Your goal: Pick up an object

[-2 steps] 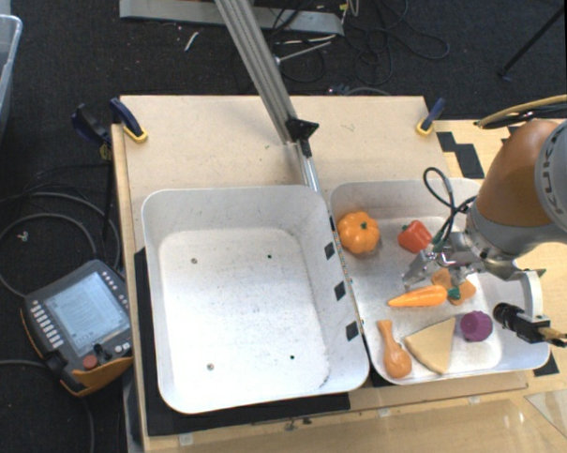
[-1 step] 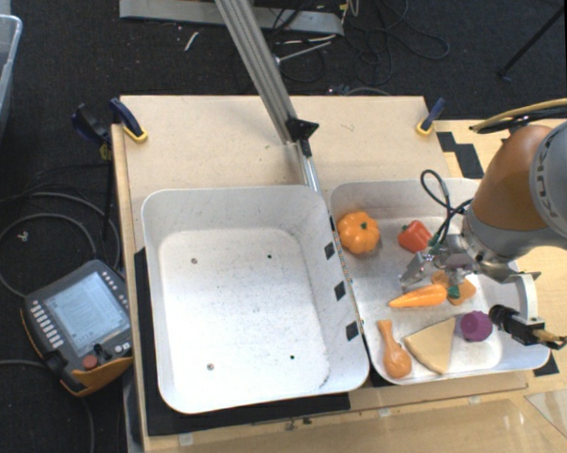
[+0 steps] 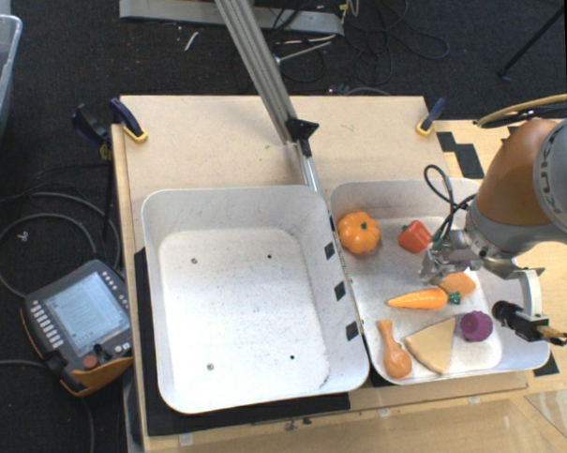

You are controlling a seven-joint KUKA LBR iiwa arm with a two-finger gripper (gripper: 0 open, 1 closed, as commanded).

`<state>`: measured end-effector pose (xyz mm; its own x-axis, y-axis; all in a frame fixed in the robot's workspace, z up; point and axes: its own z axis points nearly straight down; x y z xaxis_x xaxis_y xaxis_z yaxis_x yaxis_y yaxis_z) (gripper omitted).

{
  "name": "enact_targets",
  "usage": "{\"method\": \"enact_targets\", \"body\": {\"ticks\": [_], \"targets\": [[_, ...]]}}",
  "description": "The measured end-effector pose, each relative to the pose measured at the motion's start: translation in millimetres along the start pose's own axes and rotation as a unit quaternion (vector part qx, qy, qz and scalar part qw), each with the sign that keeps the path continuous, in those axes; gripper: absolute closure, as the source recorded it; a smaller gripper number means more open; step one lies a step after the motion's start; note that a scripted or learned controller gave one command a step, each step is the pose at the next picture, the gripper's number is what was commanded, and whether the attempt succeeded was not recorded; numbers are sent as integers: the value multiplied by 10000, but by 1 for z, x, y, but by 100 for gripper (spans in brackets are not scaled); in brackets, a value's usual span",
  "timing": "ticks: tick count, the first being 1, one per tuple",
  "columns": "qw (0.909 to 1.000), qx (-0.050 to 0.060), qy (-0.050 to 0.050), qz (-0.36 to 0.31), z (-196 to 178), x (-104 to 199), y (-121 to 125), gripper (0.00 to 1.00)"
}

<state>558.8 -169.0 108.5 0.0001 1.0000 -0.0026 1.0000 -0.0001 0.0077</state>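
Camera view has us looking down on two white bins, and the gripper (image 3: 444,261) hangs low over the right bin (image 3: 376,200), in the thick of the toys. Just beside it lie a red piece (image 3: 413,236) on its far left, a carrot (image 3: 419,300) on its near side, and a small orange piece (image 3: 459,283) tucked almost beneath it.

We judge the crowding to be the main risk: a descent here could land on two toys at once, or shove the carrot aside so that nothing gets caught. The small orange piece sits partly under the wrist, so a closing grasp may clip its edge and let it squirt away. The pumpkin (image 3: 359,233), purple ball (image 3: 475,326), wedge (image 3: 434,346) and peanut-shaped piece (image 3: 394,352) lie well apart from the tool.

As for the fingers, we cannot tell how wide they stand; cable and metal blur together there, and we see nothing between them. The left bin (image 3: 161,217) holds no toys.
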Motion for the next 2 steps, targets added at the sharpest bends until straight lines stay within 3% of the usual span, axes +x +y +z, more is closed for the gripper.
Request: {"method": "enact_targets", "body": {"ticks": [2], "targets": [[10000,1,0,-14,-124,-6,2,100]]}}
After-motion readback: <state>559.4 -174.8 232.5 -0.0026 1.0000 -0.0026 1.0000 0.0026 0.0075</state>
